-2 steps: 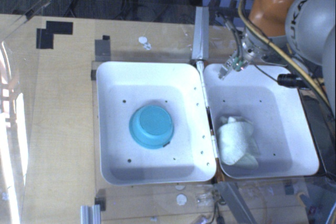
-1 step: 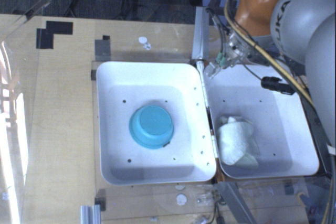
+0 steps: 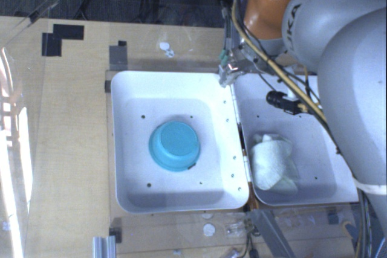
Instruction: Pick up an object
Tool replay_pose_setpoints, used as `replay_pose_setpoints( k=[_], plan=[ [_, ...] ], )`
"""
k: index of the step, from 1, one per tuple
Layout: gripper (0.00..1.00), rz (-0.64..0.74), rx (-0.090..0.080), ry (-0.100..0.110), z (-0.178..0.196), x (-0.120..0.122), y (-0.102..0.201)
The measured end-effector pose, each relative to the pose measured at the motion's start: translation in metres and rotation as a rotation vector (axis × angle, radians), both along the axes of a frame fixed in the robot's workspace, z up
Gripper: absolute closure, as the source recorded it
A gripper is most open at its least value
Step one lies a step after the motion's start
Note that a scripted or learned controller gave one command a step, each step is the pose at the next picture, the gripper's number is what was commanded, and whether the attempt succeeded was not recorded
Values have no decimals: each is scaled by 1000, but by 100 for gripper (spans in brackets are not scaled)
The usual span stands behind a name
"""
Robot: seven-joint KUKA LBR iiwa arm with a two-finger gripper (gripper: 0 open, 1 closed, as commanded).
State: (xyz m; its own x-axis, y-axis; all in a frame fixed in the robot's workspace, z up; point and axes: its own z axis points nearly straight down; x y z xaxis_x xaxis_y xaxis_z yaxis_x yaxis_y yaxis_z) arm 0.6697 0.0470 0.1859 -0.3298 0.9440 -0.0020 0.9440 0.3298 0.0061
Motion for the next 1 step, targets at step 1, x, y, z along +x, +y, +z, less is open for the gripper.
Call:
replay_pose_setpoints(
  k=[1],
  plan=[
    [100, -16, -1, -1, 84, 0, -66]
  ],
)
